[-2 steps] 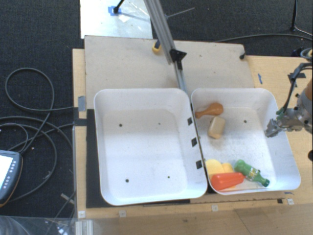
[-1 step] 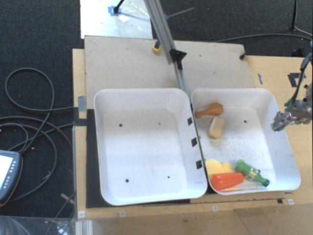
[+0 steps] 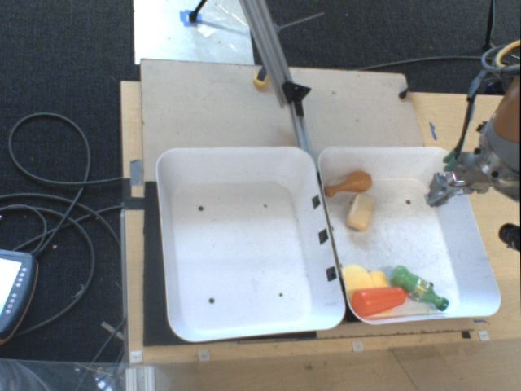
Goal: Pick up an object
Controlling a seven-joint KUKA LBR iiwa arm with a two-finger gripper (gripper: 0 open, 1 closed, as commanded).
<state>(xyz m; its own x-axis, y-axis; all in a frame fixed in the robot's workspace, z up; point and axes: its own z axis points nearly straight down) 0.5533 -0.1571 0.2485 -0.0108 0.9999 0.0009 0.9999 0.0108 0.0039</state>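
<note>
1. The bench (image 3: 269,108) is seen from above, bearing two shallow white bins side by side, and a slanted grey pole (image 3: 264,35) is seen crossing its far part down to the divider between the bins.
2. The left bin (image 3: 175,243) is shown with only a few small dark spots on its floor. It is taken here as the landmark.
3. The right bin (image 3: 480,275) is set directly beside the left bin, their walls touching along the divider. All the loose things are held in it.
4. The arm (image 3: 503,141) is seen at the side of the right bin farthest from the left bin, over that bin's far corner.
5. The gripper (image 3: 440,189) is seen at the arm's tip, just inside the right bin's rim and well apart from every item. Nothing is seen between the fingers; whether they are spread or closed cannot be told, as the tip is small and blurred.
6. A brown drumstick (image 3: 350,185) is laid in the far part of the right bin, close to the left bin's wall.
7. A pale block (image 3: 361,213) is placed just nearside of the drumstick.
8. A yellow piece (image 3: 362,278) is set against the divider at the near end.
9. An orange carrot (image 3: 378,301) is laid touching the yellow piece, at the near rim.
10. A green bottle (image 3: 418,287) is laid just beside the carrot, farther from the left bin.
</note>
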